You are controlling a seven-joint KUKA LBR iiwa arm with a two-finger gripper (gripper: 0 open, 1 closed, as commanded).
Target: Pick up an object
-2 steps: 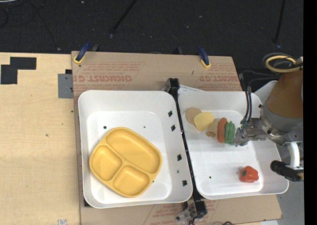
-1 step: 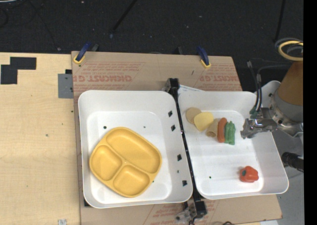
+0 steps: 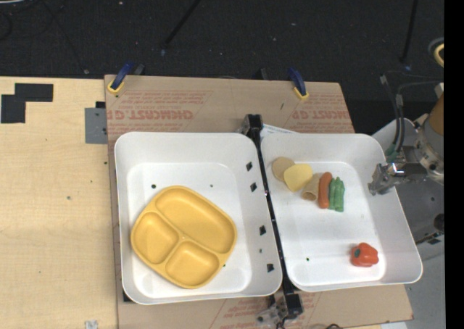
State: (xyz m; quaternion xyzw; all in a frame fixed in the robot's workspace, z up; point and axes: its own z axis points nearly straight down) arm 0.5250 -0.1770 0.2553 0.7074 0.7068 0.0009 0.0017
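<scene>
Dark floor and loose cables lay behind the pale wooden bench (image 3: 51,197), where I counted two shallow white bins side by side on a sheet of printed brown cardboard (image 3: 217,106) held by two blue-and-yellow clamps. I saw the left bin (image 3: 138,157) carrying one yellow plastic tray (image 3: 183,235), smooth, rounded and split into three compartments.

I found six small toy foods in the right bin (image 3: 391,248). Five sat bunched near its upper left: one tan rounded piece (image 3: 281,167), one pale yellow piece (image 3: 297,175) touching it, one beige piece (image 3: 312,190) just below, then one orange carrot-like stick (image 3: 324,189) and one green ridged vegetable (image 3: 337,194) lying side by side. One glossy red-orange pepper (image 3: 365,254) sat well apart, near the lower right corner.

At the right edge I saw the arm low and outside the bin, its gripper (image 3: 382,177) metallic and pointing left over the rim. I could not tell how the fingers were set.
</scene>
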